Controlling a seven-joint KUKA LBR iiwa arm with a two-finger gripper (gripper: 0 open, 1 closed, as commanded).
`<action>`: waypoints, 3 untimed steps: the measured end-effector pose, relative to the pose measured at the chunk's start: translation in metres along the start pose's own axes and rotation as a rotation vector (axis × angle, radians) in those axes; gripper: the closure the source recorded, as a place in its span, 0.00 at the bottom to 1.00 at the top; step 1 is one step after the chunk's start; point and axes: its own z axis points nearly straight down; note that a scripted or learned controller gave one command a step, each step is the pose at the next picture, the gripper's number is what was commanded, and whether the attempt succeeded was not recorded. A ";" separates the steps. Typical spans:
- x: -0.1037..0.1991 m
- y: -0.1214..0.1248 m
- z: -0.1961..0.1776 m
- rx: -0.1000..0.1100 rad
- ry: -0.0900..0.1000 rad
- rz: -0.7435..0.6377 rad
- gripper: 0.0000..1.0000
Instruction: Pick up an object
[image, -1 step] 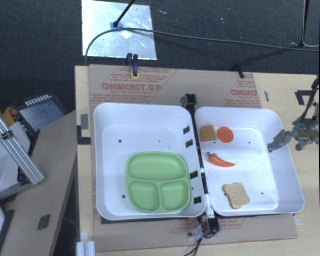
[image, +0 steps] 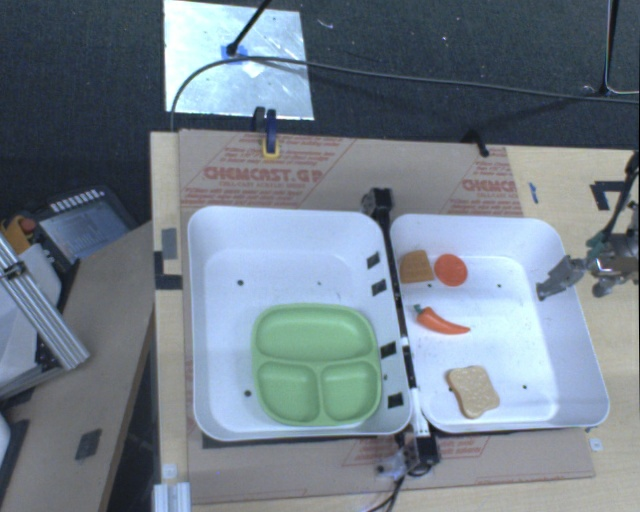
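Claw (image: 553, 281) at right bin's edge, nothing gripped; can't tell how it's set.

Right shallow white plastic bin (image: 573, 380) holds the pickables, spread apart for easy grabs: tan toast slice (image: 473, 390), orange carrot-like piece (image: 441, 320), round red-orange tomato (image: 451, 270) touching brown square cracker (image: 416, 267). Left white bin (image: 230, 250) holds green three-compartment plastic tray (image: 316, 362).
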 end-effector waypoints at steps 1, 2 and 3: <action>0.001 0.010 0.049 0.002 0.001 0.001 0.00; -0.006 0.016 0.104 0.003 0.001 0.002 0.00; -0.008 0.023 0.164 0.002 0.001 0.002 0.00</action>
